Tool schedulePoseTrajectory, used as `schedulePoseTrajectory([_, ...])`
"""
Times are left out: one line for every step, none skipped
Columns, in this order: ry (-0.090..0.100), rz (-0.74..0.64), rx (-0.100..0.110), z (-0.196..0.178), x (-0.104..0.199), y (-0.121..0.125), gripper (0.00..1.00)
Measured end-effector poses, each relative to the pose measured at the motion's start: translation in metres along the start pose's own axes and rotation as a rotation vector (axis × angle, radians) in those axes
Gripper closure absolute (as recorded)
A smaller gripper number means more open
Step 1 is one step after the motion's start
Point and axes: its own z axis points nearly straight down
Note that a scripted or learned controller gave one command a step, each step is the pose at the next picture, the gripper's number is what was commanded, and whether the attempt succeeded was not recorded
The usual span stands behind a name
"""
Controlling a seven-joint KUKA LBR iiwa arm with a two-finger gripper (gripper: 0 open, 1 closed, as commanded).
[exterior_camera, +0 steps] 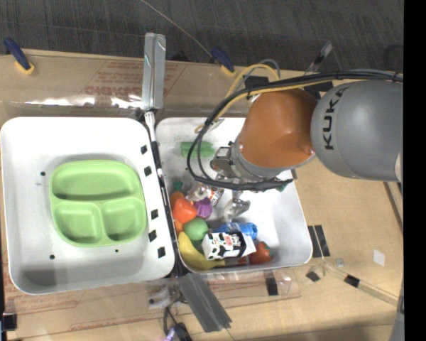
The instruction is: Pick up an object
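Note:
The right bin (298,226) holds a pile of toys near its front left: an orange piece (182,209), a green ball (195,229), a yellow banana (189,254), a black-and-white cow-print box (228,244), a blue piece (248,229), a red piece (261,253) and a small purple piece (204,208). A green block (197,150) lies at the bin's back left. My gripper (234,206) hangs below the orange band over the middle of the bin, just above the cow-print box. The wrist hides most of it.
The left bin (21,190) holds a light green divided tray (98,202). A metal divider (154,69) stands between the bins at the back. Cables (220,112) loop from the arm over the right bin's back. Blue clamps (18,54) hold the cardboard base.

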Motion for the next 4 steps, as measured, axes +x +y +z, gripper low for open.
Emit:
schedulePoseTrajectory([-0.006,-0.01,-0.007,-0.009,-0.006,0.004,1.0])
schedulePoseTrajectory([0.004,0.257,-0.02,-0.096,0.007,0.063,1.0])
schedulePoseTrajectory([0.002,0.045,-0.025,-0.063,-0.001,0.036,1.0])
schedulePoseTrajectory([-0.001,0.116,-0.015,-0.164,-0.031,0.049,1.0])
